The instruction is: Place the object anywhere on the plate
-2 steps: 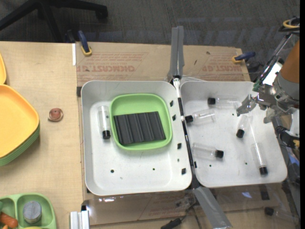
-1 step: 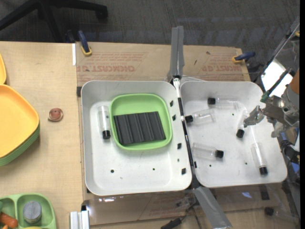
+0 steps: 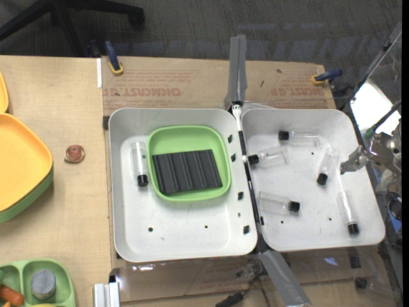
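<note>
I see a clear tube point(image 3: 138, 163) beside the green plate point(image 3: 189, 139), lengthwise far-to-near, black cap nearest me. The gripper point(image 3: 353, 165): fingers' state I cannot tell.

Over at the right edge the hand point(image 3: 365, 153) is mostly cut off — fingers too small to read. Far left, the yellow plates point(image 3: 22, 168) run out of frame — the near-left green tray point(image 3: 32, 285) too.
</note>
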